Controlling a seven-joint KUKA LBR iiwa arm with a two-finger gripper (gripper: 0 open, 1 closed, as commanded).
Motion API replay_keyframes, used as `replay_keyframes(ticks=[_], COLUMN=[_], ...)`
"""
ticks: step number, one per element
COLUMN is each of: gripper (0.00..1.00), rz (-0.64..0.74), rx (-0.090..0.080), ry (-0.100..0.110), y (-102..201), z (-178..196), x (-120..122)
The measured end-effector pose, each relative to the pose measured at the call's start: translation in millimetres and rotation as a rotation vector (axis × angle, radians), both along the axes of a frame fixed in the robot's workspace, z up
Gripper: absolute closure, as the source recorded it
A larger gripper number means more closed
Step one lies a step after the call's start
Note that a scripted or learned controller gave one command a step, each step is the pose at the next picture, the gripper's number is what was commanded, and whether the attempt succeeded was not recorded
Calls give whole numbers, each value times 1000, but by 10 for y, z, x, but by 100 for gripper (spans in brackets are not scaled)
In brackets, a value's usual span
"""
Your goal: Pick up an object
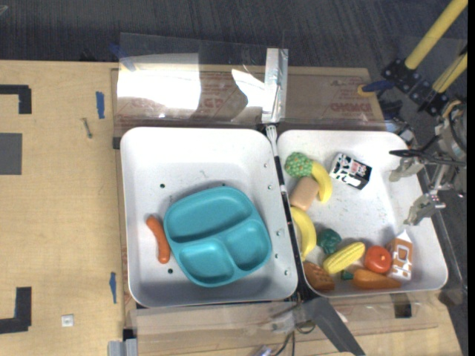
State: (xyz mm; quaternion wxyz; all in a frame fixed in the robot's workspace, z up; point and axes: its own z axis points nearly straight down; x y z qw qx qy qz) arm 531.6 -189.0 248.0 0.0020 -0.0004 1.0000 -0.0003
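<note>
My gripper [410, 191] hangs over the right side of the right bin [371, 202], with the arm coming in from the right edge. Its two pale fingers [416, 211] stand apart, open, with nothing between them. Below and left of it lie a red tomato [378, 258], an orange-and-white carton [402, 256], a corn cob [345, 256] and a carrot [375, 278]. A black-and-white box [350, 170] lies to its left. Further left are broccoli [299, 164], two bananas [303, 228] and a tan block [304, 193].
The left bin [148, 162] holds a teal divided plate [215, 234] and an orange sausage-shaped toy [158, 239] beside it. A clear plastic sheet [200, 87] stands behind the bins. Yellow-and-black rods [430, 35] cross the top right corner.
</note>
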Motion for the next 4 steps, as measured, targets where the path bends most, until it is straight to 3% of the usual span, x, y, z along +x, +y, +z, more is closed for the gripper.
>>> replay_keyframes(ticks=[1,2,3,4], gripper=[0,0,0,0], rz=[20,-81,11,-58], rx=[-3,-5,-9,-1], ry=[-8,-14,-35,-13], y=[62,330,839,906], z=[-1484,-1577,-1549,-1580], x=[-417,-379,-407,457])
